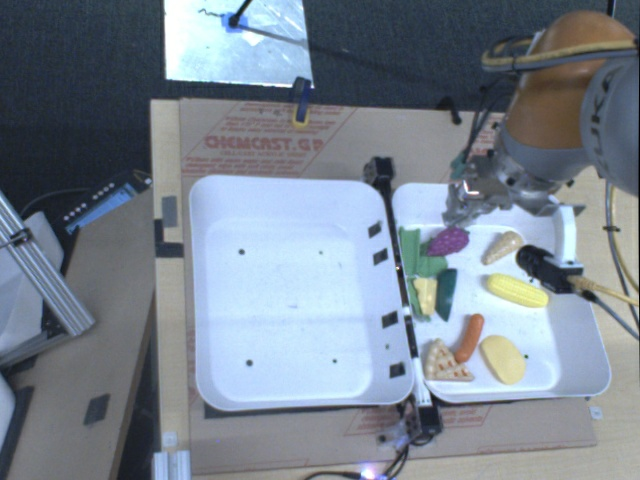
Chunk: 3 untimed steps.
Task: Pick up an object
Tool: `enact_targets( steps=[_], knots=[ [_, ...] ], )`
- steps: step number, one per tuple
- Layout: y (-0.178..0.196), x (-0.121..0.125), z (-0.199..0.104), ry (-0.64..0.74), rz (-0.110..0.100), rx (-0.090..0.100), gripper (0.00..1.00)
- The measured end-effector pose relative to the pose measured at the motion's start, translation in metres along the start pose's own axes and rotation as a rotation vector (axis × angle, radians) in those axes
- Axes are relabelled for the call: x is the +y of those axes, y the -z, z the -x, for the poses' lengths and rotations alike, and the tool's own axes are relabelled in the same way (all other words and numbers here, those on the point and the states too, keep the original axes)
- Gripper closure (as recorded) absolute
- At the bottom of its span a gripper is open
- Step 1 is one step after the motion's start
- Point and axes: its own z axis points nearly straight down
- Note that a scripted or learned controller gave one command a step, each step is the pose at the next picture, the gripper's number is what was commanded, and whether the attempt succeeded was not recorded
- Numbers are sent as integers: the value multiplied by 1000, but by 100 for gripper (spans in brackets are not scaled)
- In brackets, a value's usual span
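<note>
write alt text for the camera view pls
A grey arm's claw hangs over the right bin, just above purple grapes. The bin also holds corn, a carrot, a waffle and a potato.

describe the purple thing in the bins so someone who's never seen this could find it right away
Start at the right bin, the one that holds the toy foods. Go to its far end, where the gripper hangs, and look just below it for the purple grape bunch. It lies beside green pieces by the divider and is the only purple, knobbly item; its neighbours are green, yellow, orange or tan.
</note>
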Motion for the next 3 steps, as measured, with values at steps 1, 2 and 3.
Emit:
enact_targets(
  steps=[1, 2, 3],
  knots=[
    [30, -7, -73, 11, -2, 4, 100],
    [91, -59, -184, 18, 0, 8, 100],
    [57, -69, -272, 13, -8, 4, 100]
  ],
)
